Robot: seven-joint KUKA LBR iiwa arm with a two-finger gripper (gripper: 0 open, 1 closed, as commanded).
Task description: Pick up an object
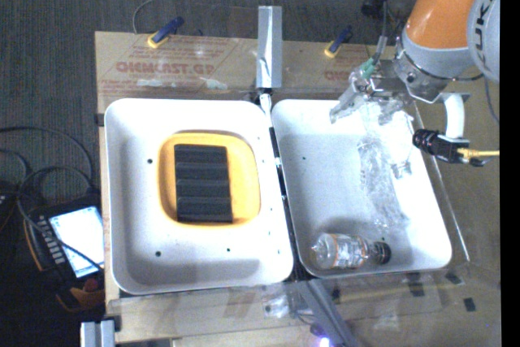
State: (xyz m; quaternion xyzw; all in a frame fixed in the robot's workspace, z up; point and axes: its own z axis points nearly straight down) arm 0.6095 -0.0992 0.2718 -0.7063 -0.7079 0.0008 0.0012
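Currently I see the tool [367, 87] over the right bin's [325, 175] far edge; can't tell its grip state. Clear bottle [349, 249] lies near the front wall.

arm [455, 8]: a bulky rounded body is seen at the upper right, orange on top with a grey shell below.
marking: part of dark lettering, "ku", is printed on the pale grey casing at the right edge.
wrist: a grey ring is fitted beneath the orange section, with a white curved piece beside it.
attachment [443, 145]: a small black cylindrical part with a thin yellowish rod is mounted off the side.
gripper [363, 90]: pale metallic parts with a small green detail are seen; finer structure is blurred.
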